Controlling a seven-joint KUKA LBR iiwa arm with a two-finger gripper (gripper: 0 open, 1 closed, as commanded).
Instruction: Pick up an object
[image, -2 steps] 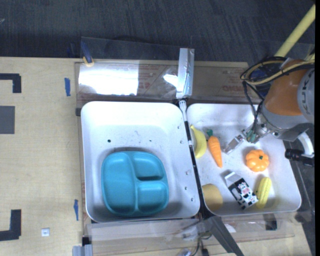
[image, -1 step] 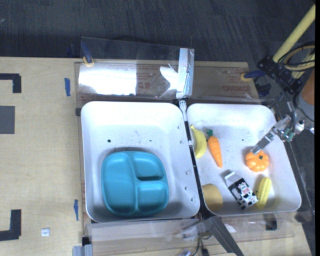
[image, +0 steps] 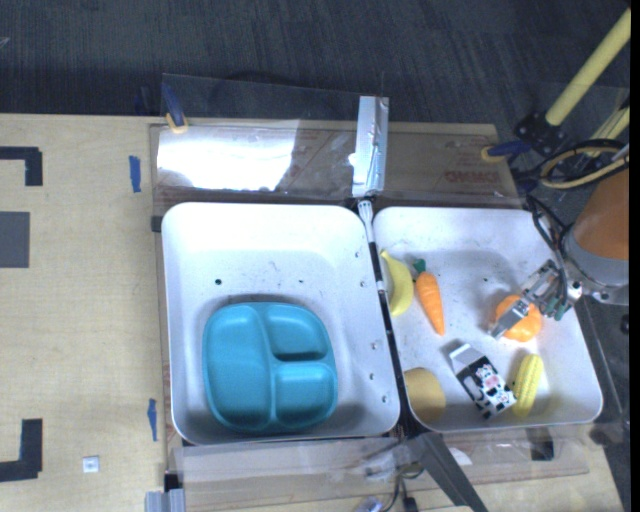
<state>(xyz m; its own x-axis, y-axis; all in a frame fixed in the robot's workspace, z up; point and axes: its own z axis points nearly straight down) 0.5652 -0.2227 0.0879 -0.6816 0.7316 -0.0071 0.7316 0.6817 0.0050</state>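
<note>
End effector (image: 530, 305): seen low over the right part of the right bin, reached in from the right edge; its fingers are set on either side of the small orange object, and appear closed on it, though the view is poor at this point.
Small orange object (image: 519, 318): found directly at the fingertips, touching them, in the right bin's upper right area; whether it is lifted off the bin floor cannot be told.
Right bin (image: 470, 245): a shallow white bin on the tabletop (image: 80, 330).
Carrot (image: 430, 301): laid left of the end effector, well apart from it, its green top pointed up the frame.
Banana (image: 399, 284): laid just beside the carrot, against the bin's left wall.
Yellow corn-like piece (image: 527, 383): placed below the end effector, near the front wall.
Black-and-white item (image: 482, 379): laid just left of that piece, touching or nearly so.
Tan rounded item (image: 424, 391): set in the front left corner.
Left bin (image: 200, 240): a blue divided tray (image: 268, 363) is held in its lower half.
</note>
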